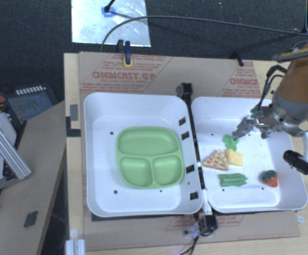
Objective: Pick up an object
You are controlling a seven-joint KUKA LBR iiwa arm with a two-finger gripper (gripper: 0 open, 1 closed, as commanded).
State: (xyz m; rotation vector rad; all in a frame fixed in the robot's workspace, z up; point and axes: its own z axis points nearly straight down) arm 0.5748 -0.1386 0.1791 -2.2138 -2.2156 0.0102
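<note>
Two shallow white bins are sitting side by side on the counter [74, 195]. A green divided plate [147, 156] is lying in the left bin [98, 142]. The right bin [281, 195] is holding a green toy [230, 141], waffle wedge [215, 160], yellow block [234, 157], green pod [233, 179] and orange-red piece [270, 178]. Reaching from the right, the gripper [243, 128] is hovering above the green toy, fingers apart and gripping nothing.

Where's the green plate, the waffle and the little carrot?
green plate [147, 157], camera view, on the ridge between its compartments
waffle [215, 160], camera view, middle of the wedge
carrot [271, 180], camera view, orange body
</note>
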